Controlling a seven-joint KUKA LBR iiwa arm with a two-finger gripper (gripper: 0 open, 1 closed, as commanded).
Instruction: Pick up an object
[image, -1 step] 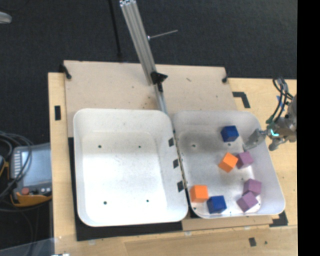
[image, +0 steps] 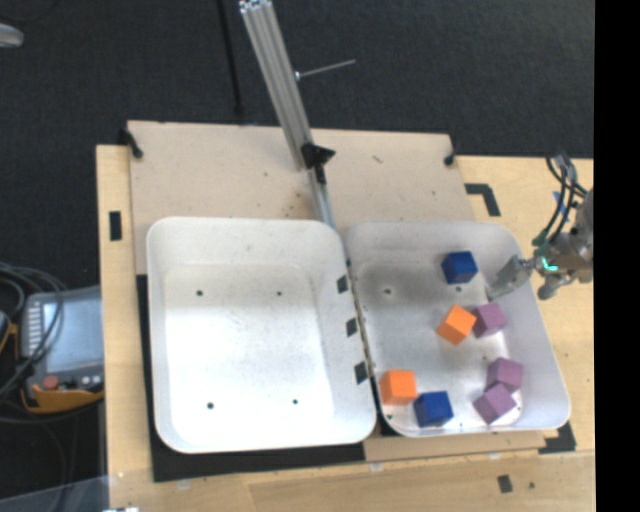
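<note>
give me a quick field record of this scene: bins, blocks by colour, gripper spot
left bin: white, shallow
right bin: white, holds all the blocks
blue blocks: two
orange blocks: two
purple blocks: three
gripper: at right bin's right rim, holding nothing visible

Seven small blocks (image: 459, 325), blue, orange and purple, lie scattered in the right bin (image: 400, 260).

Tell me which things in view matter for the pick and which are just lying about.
For the job:
gripper
right bin
two blue cubes
two orange cubes
three purple cubes

Lying about:
left bin
metal rail
pendant
</note>
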